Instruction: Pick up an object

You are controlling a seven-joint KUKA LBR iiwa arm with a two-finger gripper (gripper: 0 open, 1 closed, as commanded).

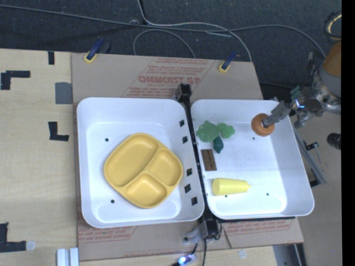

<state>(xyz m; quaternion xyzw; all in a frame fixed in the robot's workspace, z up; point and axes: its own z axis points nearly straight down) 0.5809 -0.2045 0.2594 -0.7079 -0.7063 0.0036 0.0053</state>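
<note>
Orange round object in right bin, near far right corner, touching the end effector tip. Can't tell whether pinched or just contacted; finger state unreadable from this angle. Arm reaching in from right edge, over bin rim. Also in right bin: green leafy piece near far left, small dark teal item just beside it, brown block below that, yellow cone-shaped item toward near side. Left bin holding yellow divided plate. Both bins on cardboard sheet on counter.
</note>
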